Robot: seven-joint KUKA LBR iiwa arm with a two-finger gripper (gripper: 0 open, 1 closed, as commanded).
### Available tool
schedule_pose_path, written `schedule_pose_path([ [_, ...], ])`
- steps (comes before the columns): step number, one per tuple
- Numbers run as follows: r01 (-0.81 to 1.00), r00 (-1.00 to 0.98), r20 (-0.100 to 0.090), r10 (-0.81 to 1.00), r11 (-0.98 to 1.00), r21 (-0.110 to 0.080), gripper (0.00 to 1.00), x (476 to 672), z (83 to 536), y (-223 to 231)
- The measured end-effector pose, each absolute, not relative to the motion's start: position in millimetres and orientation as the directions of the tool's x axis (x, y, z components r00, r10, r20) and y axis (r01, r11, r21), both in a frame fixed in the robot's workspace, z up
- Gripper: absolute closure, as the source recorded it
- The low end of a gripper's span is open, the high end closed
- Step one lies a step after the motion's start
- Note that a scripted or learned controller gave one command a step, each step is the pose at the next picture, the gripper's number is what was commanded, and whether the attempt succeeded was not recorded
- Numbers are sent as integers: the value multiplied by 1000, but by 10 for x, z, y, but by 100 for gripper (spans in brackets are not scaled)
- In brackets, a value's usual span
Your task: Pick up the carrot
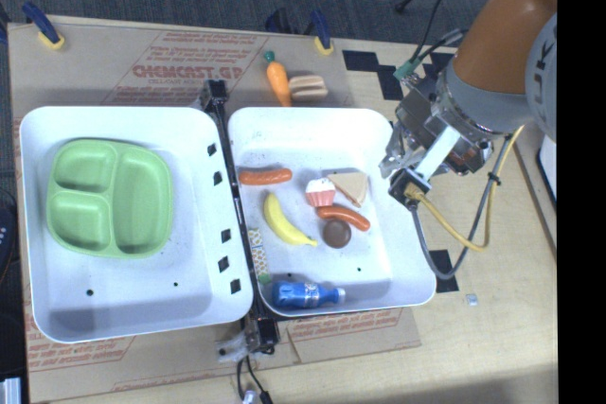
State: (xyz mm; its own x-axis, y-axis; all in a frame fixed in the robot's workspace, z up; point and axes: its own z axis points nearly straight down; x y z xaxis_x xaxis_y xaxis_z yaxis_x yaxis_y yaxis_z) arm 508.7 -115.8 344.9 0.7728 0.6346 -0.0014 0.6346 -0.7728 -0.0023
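Gripper (402,161) hangs over the right rim of the right bin (284,132). Can't tell from here if it's open or closed; nothing visibly held.

Closest to it, just inside the rim: sandwich wedge (350,187), with a pink cupcake (320,194) touching the wedge's other side. Just beyond those on the near side: a red sausage (344,217), and a brown ball (336,235) against it. Further from the gripper: banana (284,220), and a second sausage (265,175) toward the bin divider. Blue bottle (305,294) lies along the bin's near wall.

Carrot (276,80) is well apart from the gripper. It's outside the bin, past the far rim on the cardboard sheet (170,61), with a bun (308,88) just beside it on the gripper's side.

Farthest: left bin (114,298), holding a green divided plate (109,197).
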Motion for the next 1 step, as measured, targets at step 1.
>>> schedule_pose_path([
  [1, 796, 605, -1, 796, -605, -2, 100, 5108, 3849, -2055],
])
